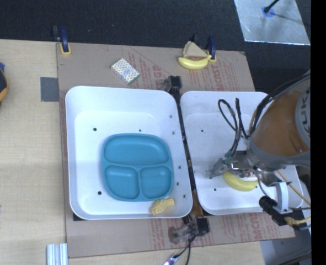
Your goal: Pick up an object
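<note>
Yellow curved plastic banana (240, 182) lies just under my gripper (224, 169); I can't tell my grip, so I should squeeze its middle gently.

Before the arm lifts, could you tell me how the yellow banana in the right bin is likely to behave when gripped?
The banana looks like a smooth, glossy toy, so it may slip under a pinch. Its curved, rounded body could rock or roll on the flat floor of the right bin if nudged. It looks small beside the gripper, so it is probably light.
</note>
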Motion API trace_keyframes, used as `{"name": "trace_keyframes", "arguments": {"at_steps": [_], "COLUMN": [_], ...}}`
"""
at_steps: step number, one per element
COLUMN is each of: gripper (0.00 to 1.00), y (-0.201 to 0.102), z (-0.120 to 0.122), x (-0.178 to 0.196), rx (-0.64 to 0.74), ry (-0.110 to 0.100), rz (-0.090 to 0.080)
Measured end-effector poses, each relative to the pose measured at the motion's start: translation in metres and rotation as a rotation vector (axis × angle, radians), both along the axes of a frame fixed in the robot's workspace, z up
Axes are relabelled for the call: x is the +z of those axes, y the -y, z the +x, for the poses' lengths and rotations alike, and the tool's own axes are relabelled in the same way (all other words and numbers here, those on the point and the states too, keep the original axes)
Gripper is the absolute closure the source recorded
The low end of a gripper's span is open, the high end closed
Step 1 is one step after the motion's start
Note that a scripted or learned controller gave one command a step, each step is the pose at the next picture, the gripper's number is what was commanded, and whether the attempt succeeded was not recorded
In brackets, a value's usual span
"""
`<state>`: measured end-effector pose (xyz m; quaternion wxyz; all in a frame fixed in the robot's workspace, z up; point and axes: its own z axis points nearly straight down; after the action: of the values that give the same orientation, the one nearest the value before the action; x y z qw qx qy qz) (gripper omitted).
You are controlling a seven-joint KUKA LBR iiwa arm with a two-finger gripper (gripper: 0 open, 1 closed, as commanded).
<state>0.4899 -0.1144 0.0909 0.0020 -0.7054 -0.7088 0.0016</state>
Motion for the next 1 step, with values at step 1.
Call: {"name": "trace_keyframes", "arguments": {"at_steps": [1], "gripper": [1.00], "y": [0.0010], "z": [0.0002], "x": [0.0103], "rx": [0.004], "ry": [-0.001], "rz": [-0.001]}}
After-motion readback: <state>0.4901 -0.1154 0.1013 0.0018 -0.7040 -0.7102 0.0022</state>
